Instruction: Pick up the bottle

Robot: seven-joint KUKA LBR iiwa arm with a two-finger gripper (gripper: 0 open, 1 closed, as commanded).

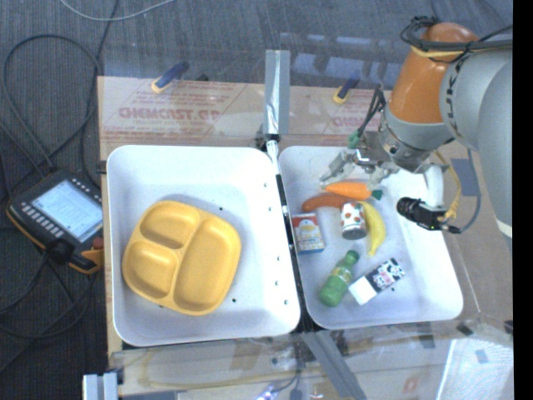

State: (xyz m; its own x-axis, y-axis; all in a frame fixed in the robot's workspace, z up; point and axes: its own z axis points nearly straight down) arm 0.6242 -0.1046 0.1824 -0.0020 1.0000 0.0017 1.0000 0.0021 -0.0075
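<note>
Bottle point(338, 279) lies in right bin point(433, 302), tray point(181, 257) in left bin point(166, 161).

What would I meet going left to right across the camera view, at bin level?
Handheld pendant → yellow divided tray → small carton → green bottle → banana → black-and-white box.

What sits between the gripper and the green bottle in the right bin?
In the camera view, the carrot, the small can and the banana lie between the gripper and the green bottle.
</note>
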